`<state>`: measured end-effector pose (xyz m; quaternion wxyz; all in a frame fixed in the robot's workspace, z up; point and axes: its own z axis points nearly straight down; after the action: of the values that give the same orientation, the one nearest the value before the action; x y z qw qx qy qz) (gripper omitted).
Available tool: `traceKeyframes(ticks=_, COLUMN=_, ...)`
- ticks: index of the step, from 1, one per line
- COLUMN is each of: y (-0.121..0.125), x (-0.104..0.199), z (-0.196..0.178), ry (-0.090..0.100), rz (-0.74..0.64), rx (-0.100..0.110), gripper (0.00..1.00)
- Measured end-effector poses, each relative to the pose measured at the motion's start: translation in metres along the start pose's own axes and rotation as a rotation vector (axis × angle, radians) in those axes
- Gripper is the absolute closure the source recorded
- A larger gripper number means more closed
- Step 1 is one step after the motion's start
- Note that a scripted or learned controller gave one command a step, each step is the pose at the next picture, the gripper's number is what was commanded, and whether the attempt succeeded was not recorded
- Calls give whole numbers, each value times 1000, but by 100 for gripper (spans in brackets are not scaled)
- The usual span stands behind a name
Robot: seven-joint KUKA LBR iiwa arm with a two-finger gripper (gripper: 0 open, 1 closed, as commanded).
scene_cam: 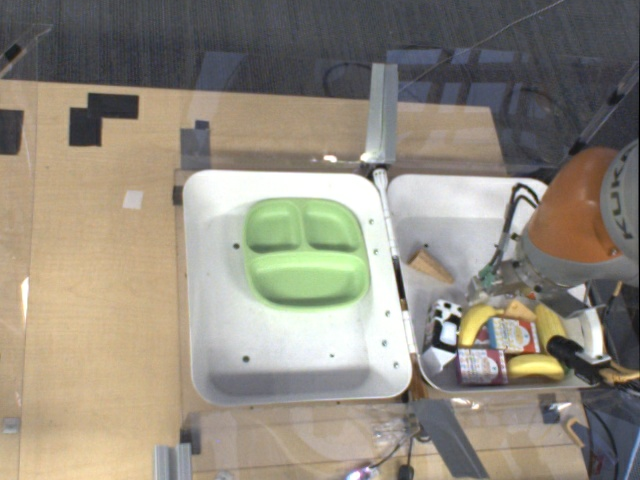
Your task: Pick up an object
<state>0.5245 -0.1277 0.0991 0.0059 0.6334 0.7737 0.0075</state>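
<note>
Bright, even light from above; soft shadows inside the two shallow white plastic bins (pixel 290 383); picture slightly soft, some glare.

No legible txt or labels.

Grey arm with orange band (pixel 590 218) cut by right frame edge; gripper fingers (pixel 500 280) too small to read; small red printed box (pixel 481 365) label illegible.
</note>
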Motion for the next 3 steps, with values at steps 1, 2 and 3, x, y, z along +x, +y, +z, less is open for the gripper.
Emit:
traceKeyframes(ticks=1, y=-9, x=7, z=7, ry=-8, rz=76, rx=-7, gripper=100)
traceKeyframes(ticks=2, y=41, x=70, z=-96, ry=0, rz=32, rx=21, gripper=100)
traceKeyframes(ticks=3, y=41, x=69, z=-95, ry=0, rz=32, rx=22, gripper=0)
